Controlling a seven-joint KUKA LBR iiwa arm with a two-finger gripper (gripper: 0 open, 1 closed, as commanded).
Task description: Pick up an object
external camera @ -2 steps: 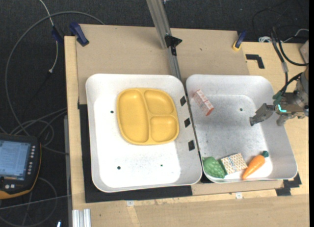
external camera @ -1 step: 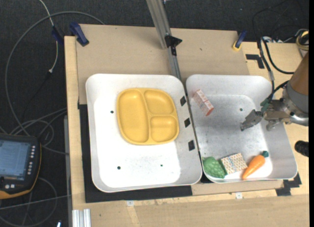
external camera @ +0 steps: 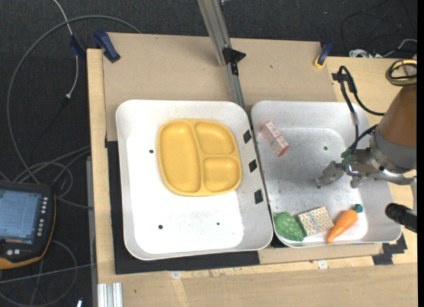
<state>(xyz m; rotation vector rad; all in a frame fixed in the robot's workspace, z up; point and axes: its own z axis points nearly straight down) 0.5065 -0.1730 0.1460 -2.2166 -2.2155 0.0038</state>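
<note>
Orange carrot, green lump and a pale checkered block lie in a row along the near edge of the right bin, the block between the other 2 and close to both. They sit where the floor meets the near wall, which I judge makes them awkward to reach: the wall leaves little room on that side. The carrot is small and tapered, bright, with a green tip pointing away from the wall; it looks smooth and likely to roll.

A little farther in, my claw hangs over the bare middle of the same bin, coming in from the right. 1 grey prong reaches toward the left, but I cannot tell whether the claw is released or clenched, and I see nothing caught in it. It is well apart from the 3 things at the near wall.

Farther still, near the bin's far left corner, a small pink and white packet lies alone on the floor, turned at a slant. With open floor around it, I judge it the easiest thing to take.

In the left bin a yellow tray with 3 compartments lies flat toward the far side, too wide and low for me to grasp easily, by my guess.
</note>
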